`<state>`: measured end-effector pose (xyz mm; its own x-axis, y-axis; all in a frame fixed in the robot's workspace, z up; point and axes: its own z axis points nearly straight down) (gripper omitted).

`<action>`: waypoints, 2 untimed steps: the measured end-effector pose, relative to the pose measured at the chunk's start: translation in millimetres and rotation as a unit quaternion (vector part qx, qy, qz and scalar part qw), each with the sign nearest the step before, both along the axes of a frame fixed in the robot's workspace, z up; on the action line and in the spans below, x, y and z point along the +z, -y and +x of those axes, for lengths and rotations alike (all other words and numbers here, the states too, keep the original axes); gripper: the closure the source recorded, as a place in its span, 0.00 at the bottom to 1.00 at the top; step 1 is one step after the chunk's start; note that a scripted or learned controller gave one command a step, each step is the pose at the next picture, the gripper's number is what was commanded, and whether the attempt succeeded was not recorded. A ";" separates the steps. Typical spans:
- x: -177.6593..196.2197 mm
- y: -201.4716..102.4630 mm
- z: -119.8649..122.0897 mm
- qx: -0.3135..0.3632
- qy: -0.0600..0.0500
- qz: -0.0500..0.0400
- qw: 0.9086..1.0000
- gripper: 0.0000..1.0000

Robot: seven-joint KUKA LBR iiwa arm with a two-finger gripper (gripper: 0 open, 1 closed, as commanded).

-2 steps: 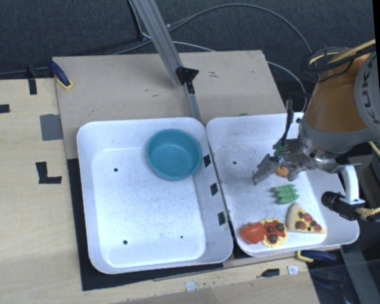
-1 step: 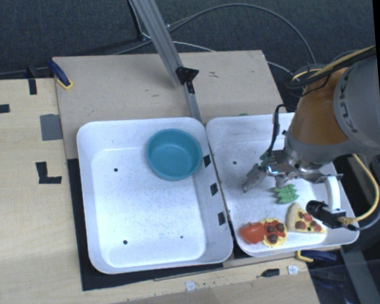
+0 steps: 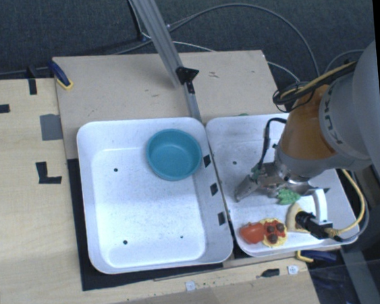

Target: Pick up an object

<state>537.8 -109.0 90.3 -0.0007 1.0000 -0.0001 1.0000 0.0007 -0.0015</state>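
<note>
Nearest to the lens, at the right edge: the grey arm (image 3: 371, 112), large and a little blurred, with the orange band (image 3: 308, 138) above the wrist. Reaches in from the right and leans over the right bin (image 3: 238, 140). Ends in the gripper (image 3: 243, 191), low over the bare white floor in the middle of this bin, pointing left toward the wall between the two bins. Open or closed: cannot tell from this angle. Just beside the gripper, on its near right side: a small green thing (image 3: 288, 196), partly hidden under the wrist. Nearer still, against the near wall of the right bin: a red and yellow toy (image 3: 263, 231), lying flat, near the gripper but apart from it. In the left bin (image 3: 91, 190), in its far right corner: a blue bowl (image 3: 174, 154), upright, with the opening up, close to the wall shared with the right bin and well apart from the gripper. Under the left bin, showing along its left and near sides: a black mat (image 3: 79, 224). Under everything: a pale wooden bench (image 3: 22, 196) with some dark tape marks. From the far side, coming down at a slant to the gap between the bins: a grey metal bar (image 3: 159, 31). At the far left corner of the board under the bins: a small blue and yellow clamp (image 3: 61, 76).
</note>
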 end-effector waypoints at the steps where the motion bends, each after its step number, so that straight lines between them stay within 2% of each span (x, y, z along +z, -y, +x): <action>1: 11.9 0.5 0.4 0.000 0.001 0.000 1.000 1.00; 2: 56.1 -5.1 5.9 0.000 0.002 0.000 1.000 1.00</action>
